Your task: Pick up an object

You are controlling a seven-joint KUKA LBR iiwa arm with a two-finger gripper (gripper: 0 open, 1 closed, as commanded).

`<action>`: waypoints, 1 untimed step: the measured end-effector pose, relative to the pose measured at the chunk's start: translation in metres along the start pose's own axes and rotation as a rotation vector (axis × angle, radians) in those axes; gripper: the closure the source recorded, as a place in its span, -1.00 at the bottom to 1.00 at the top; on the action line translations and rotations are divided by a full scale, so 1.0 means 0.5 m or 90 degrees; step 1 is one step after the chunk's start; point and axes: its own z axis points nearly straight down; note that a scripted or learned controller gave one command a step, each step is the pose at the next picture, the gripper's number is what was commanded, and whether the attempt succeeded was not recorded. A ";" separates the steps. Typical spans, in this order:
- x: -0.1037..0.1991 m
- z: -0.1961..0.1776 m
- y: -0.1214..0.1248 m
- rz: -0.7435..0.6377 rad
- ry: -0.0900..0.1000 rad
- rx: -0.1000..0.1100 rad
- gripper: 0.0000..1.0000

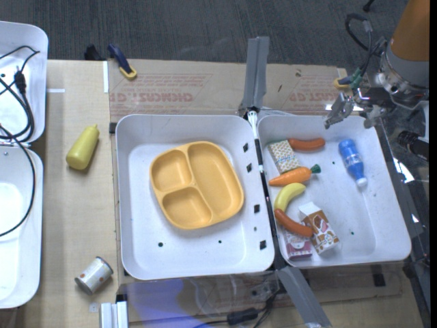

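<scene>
arm poised at the far right corner, nothing picked yet.

the gripper (354, 108) hangs over the back rim of the right bin (382, 248), jaws spread and holding nothing. the blue bottle (351, 159) lies nearest, just below it, on its side with the cap end toward the front, clear of the sausage (306, 143) and carrot (292, 176). a sound pick, in my judgement, means dropping straight over the bottle's middle and closing across its narrow width, since a rounded, smooth body may roll.

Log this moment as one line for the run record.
phase: approach | end effector: open, above right bin's far edge, holding nothing | nearest: bottle | left bin: tray
</scene>
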 end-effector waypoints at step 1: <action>-0.041 0.194 0.073 0.032 0.000 0.000 -1.00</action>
